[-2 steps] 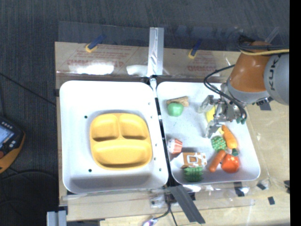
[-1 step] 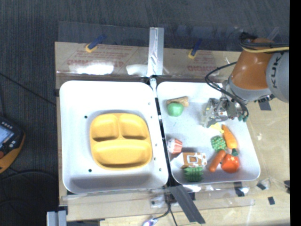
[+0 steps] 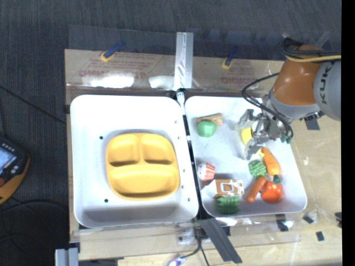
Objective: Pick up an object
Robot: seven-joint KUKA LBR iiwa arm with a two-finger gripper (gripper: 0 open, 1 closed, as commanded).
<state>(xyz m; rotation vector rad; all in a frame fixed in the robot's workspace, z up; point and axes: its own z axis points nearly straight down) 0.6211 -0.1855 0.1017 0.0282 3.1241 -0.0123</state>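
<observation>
— While my arm leans in from the right, where does your pincer sit?

— My gripper hangs low inside the right bin, toward its upper right part. My fingers look spread apart, and a yellow object lies between them; whether they actually press on it, I cannot tell.

— What else lies in that bin?

— A green ball rests near the upper left, touching a tan piece behind it. Just below my gripper lie an orange carrot and a green knobbly piece, close together. Lower still are a red tomato-like piece and a second carrot, tilted, beside it. At the lower left sit a small box with orange print, a dark green item just under it, and a pink-and-white cupcake-like toy near the divider.

— And the left bin?

— It holds a yellow divided plate, lying flat in the middle, well apart from my gripper.
</observation>
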